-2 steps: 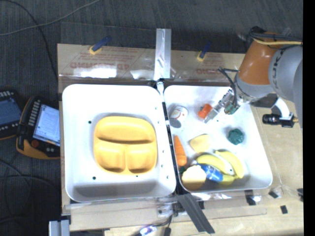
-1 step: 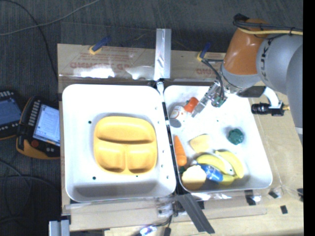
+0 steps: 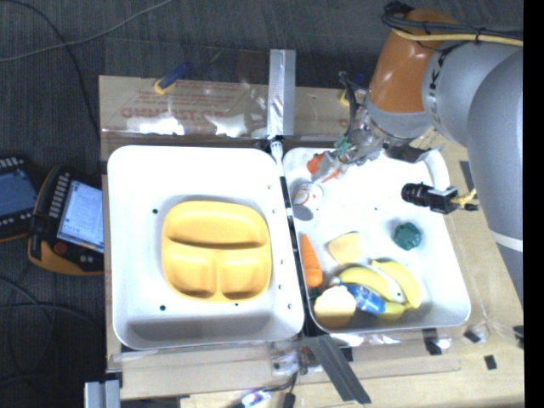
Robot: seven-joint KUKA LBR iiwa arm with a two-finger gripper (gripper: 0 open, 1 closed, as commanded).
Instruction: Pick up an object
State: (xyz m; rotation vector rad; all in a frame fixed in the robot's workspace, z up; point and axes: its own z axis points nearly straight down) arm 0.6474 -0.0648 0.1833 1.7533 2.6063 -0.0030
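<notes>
Dark carpet surrounded the bench (image 3: 127,92), with cables trailing across it. The gripper (image 3: 340,158) hung over the right bin's (image 3: 442,313) far edge, its state impossible to tell. Below it lay a carrot (image 3: 311,262), bananas (image 3: 393,283) and a teal ball (image 3: 407,235). Red print on the plastic sheet (image 3: 195,104) to its left was unreadable.

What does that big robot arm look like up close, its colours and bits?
The arm is thick, rounded and smooth grey, with a glossy orange band above the wrist. Thin cables run along its top. The hand at its tip is small, a cluster of metal parts with wires.
</notes>
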